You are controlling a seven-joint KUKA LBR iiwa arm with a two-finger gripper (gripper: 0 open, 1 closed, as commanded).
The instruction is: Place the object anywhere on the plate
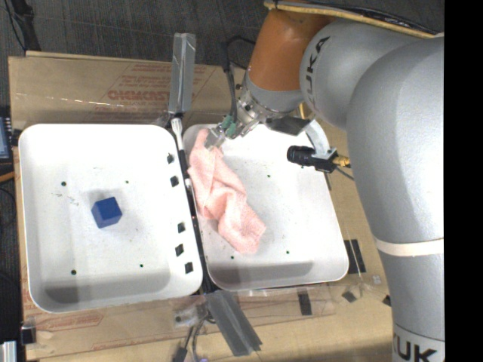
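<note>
Cloth point(226, 202) – pink, crumpled, terry-like – lies in the right bin point(326, 232), along that bin's left side. It runs from the far left corner down toward the middle of the floor, bunched into soft folds, its lower end the widest. Its left edge lies close against the bin's left wall.

Right at the cloth's far end sits the tool point(225, 132), small and greenish-grey, tipped down toward the upper corner of the fabric. It seems to touch the cloth there or hang just over it, and the view is too small and blurred to say which. Whether the tool is wide, narrow or gripping fabric cannot be told either.

Above the tool comes the wrist with its orange band point(281, 45), and behind it the bulky grey arm point(396, 127) covers the right of the view. A black plug point(306, 155) with a thin cable juts out over the right bin's far right part.

The left bin point(34, 202) touches the right one along a shared edge, where a row of small black clips point(181, 228) sits. On its floor a blue cube point(106, 211) stands by itself, left of centre and well apart from the cloth.

A grey bar point(182, 74) rises from the far end of the seam between the bins. Both bins rest on the desk point(90, 85) – brown cardboard with red print.
</note>
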